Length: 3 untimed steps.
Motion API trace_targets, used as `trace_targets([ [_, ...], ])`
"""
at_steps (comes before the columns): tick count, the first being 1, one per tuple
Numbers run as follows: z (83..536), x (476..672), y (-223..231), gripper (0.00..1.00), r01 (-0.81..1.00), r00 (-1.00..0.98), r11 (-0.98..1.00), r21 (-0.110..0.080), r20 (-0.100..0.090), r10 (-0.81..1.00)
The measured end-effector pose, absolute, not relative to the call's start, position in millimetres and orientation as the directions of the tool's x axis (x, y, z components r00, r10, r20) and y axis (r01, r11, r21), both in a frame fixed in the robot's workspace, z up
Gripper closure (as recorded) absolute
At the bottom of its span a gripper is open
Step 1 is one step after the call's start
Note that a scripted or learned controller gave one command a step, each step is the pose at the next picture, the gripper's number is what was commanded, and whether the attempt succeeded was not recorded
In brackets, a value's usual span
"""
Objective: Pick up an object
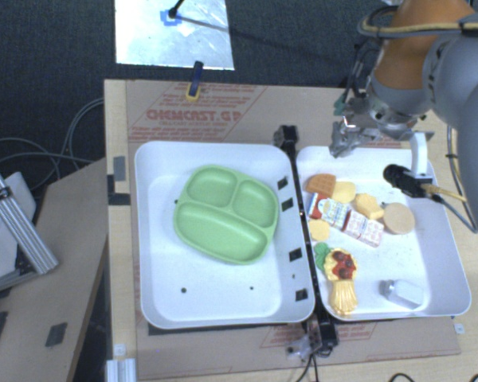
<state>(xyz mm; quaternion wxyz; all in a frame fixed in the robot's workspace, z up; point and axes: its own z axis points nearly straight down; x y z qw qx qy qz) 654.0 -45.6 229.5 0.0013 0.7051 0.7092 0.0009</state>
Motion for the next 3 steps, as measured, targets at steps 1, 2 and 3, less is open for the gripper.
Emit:
trace_targets([
  [1, 214, 657.4, -53, 1.0, 1.0, -0.001, 0.001, 0.002, -0.001, 1.0],
  [2, 227, 667.1, -57, 1.0, 1.0, -0.005, 0.005, 0.004, -0.001, 1.0],
  [3, 234, 658.2, -50, 1.0, 1.0, -0.006, 0.006, 0.002, -0.001, 1.0],
])
